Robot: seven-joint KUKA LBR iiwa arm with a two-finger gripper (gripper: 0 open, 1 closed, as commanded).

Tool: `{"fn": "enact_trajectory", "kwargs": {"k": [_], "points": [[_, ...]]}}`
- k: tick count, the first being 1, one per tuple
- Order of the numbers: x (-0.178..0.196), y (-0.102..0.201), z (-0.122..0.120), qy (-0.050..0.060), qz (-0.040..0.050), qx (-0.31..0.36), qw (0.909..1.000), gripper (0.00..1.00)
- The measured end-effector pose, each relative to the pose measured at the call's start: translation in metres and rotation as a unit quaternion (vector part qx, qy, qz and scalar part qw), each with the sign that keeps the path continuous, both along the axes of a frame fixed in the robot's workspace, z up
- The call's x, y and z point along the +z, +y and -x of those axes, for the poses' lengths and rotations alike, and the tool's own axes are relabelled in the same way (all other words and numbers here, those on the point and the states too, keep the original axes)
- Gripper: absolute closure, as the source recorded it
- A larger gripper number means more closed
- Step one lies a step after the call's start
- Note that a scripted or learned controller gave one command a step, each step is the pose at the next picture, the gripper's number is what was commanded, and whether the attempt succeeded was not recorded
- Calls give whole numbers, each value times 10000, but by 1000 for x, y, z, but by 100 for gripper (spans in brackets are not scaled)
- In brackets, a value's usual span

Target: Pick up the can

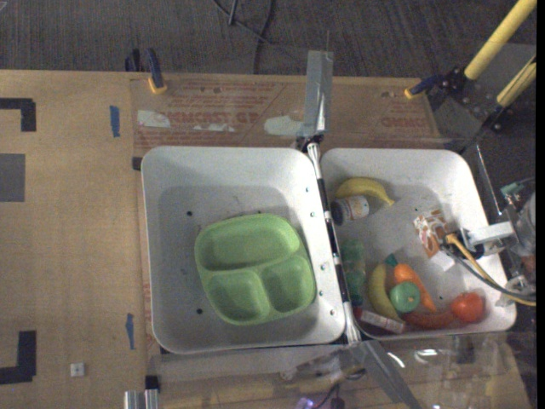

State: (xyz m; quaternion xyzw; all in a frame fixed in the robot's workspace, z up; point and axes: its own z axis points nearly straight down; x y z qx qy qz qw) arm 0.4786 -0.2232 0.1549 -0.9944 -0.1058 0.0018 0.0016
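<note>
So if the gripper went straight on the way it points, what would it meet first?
Probably the can beside the banana, leftward from the gripper across the right bin; if it tilts down, the bin floor first. Depth is unclear.

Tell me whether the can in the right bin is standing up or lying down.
Lying down. The can rests on its side on the right bin's floor by the left wall, just below the banana, its long side showing.

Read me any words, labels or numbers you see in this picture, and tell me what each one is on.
None can be read.
Red print on the cardboard sheet behind the bins: too blurred.
Label on the can in the right bin: too small to read.
</note>
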Motion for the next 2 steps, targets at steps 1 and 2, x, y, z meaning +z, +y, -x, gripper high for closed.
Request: {"fn": "enact_trajectory", "kwargs": {"k": [1,2], "points": [[133,0,-40,-10,8,126,9999,0],[55,0,-29,-4,-1,732,9973,0]]}}
